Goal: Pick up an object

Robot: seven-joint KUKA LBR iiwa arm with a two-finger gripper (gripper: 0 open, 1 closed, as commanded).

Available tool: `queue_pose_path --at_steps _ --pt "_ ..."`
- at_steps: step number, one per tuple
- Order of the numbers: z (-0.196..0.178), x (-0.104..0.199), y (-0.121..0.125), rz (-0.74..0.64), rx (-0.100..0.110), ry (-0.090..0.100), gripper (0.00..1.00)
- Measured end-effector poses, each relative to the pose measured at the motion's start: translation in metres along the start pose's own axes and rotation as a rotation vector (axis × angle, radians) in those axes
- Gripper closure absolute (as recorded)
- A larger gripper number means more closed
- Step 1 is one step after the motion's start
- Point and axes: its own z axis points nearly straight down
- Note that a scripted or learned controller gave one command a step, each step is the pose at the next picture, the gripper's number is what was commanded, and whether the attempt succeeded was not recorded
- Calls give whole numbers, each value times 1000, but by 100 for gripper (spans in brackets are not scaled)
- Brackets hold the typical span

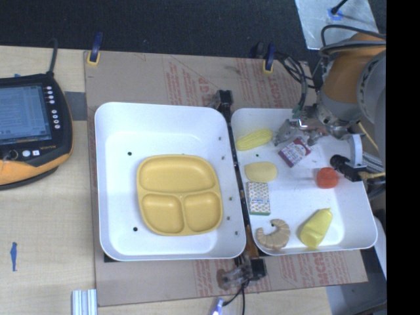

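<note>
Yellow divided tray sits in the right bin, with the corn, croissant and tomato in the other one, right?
Not quite. The camera view shows the yellow divided tray in the left bin; the corn, croissant and tomato lie in the right bin.

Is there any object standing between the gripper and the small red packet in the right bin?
Nothing visible does. The gripper hangs just above the red packet in the right bin; the corn cob lies off to its left.
</note>
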Motion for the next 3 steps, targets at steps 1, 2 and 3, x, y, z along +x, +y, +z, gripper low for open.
queue_pose_path --at_steps 1,2,3 --pt "0 15 -29 2 2 0 0" --pt "-27 -24 0 5 -1 2 0" --pt "1 28 -17 -1 2 1 0"
